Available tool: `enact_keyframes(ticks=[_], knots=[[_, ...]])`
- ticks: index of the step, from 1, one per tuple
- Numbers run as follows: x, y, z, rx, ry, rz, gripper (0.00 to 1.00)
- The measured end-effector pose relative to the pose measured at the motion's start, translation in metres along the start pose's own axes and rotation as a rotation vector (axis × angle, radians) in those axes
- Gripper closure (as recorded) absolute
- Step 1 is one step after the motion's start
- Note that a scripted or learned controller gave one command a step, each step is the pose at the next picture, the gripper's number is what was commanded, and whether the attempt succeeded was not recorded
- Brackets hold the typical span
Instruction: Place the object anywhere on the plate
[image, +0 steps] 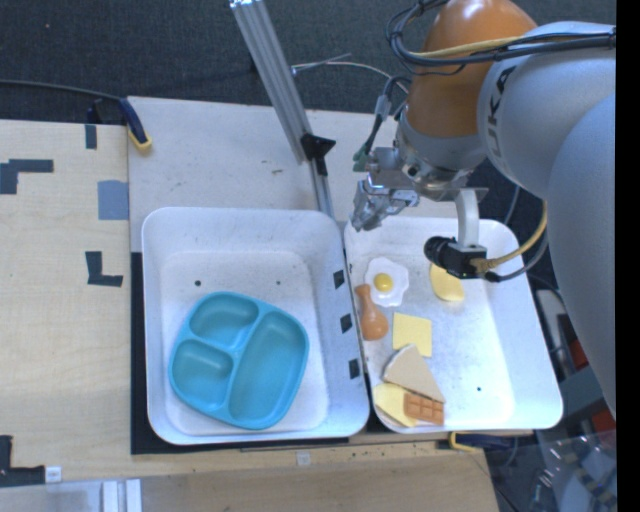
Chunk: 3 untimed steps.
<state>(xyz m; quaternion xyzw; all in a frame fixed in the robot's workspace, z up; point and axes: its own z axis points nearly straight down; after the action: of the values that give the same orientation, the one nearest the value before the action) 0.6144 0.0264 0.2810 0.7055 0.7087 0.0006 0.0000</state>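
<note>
Camera view: we are looking down on two white bins, and the arm comes in from the right of the frame.
Progress: nothing sits on the blue plate (238, 358) yet, so by our reading the whole job is still ahead: pick, carry across, set down.
Plate: a sectioned blue dish, lower left of centre, lying in the left bin (160, 235).
Gripper (368, 212): it hangs at upper centre, over the top left corner of the right bin (520, 395). We see nothing between its tips, and we cannot tell from here how they stand.
Candidate objects: the task names no single item. In the right bin we see a fried egg (386, 283), an orange-brown sausage-like piece (371, 318), a yellow cheese square (412, 333), a tan wedge (412, 372) over a waffle-like piece (420, 407), and a pale yellow lump (448, 285) further right.
Nearest to the gripper: the fried egg, just below it in the frame, so we judge it the likely target.
Its look: flat, white with a round yellow yolk, resting near the bin's left wall, apart from the gripper.
Left to do: everything.
</note>
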Motion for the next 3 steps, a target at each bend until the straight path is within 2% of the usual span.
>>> enact_keyframes(ticks=[1,2,3], knots=[[0.024,0.002,0.020,0.004,-0.002,0.002,1.00],[-0.026,-0.009,-0.063,-0.006,-0.002,0.007,1.00],[0.026,-0.020,-0.114,-0.004,0.001,-0.003,1.00]])
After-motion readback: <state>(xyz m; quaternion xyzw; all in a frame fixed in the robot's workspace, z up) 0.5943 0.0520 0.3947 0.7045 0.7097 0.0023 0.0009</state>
